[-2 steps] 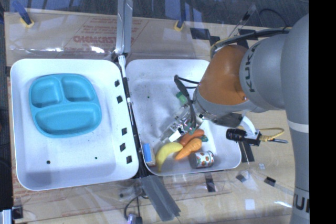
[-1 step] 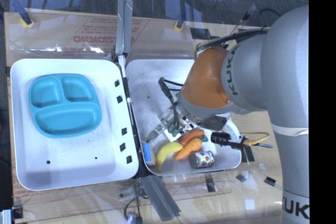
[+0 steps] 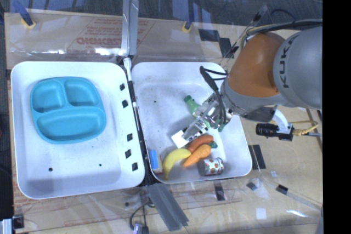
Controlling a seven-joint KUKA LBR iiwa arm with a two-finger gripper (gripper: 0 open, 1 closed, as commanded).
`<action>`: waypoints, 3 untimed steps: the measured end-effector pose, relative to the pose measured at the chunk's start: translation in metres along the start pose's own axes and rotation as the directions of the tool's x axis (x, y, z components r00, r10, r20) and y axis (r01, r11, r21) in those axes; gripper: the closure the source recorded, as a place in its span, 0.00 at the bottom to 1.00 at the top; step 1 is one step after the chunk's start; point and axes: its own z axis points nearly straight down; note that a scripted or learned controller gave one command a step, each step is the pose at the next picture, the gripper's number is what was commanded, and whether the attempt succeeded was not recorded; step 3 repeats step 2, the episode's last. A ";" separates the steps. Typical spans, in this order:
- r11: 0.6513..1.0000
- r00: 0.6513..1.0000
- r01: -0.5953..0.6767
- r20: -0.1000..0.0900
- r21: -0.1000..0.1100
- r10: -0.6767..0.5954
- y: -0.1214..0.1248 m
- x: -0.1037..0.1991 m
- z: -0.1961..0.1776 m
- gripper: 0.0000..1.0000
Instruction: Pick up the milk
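**Plainly, the milk called for a square, unhurried descent**

Plainly, you had the whole worktop (image 3: 66, 35) in sight, with the left bin (image 3: 22, 172) and the right bin (image 3: 159, 79) side by side on it. The arm (image 3: 258, 68) reached in over the right bin's far side. The blue divided plate (image 3: 68, 109) lay in the left bin, well apart from the work, so you could ignore it.

The gripper (image 3: 211, 117) hung low in the right bin, and I could not tell whether it was spread or closed.

The crowding was your problem. The banana (image 3: 174, 160), the carrots (image 3: 198, 149) and the small can (image 3: 211, 166) were bunched at the bin's near edge. What I took for the milk (image 3: 182, 137), a small white carton, lay just beside the carrots and just below-left of the gripper. Whether the gripper touched it I could not say.

To do this step well, you needed to:

- line the gripper up across the carton's narrow sides;
- come in from the open side, away from the carrots;
- close on the carton only once the gripper was fully down around it.

A small green thing (image 3: 190, 101) sat near the gripper. I judged it likely to be nudged if you swung wide.
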 end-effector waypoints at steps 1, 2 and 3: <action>1.000 1.000 0.007 0.000 0.000 -0.007 0.004 -0.007 0.065 0.00; 1.000 1.000 0.012 -0.005 0.002 -0.012 0.004 -0.006 0.059 1.00; 1.000 1.000 0.012 -0.005 0.002 -0.012 0.004 -0.006 0.059 1.00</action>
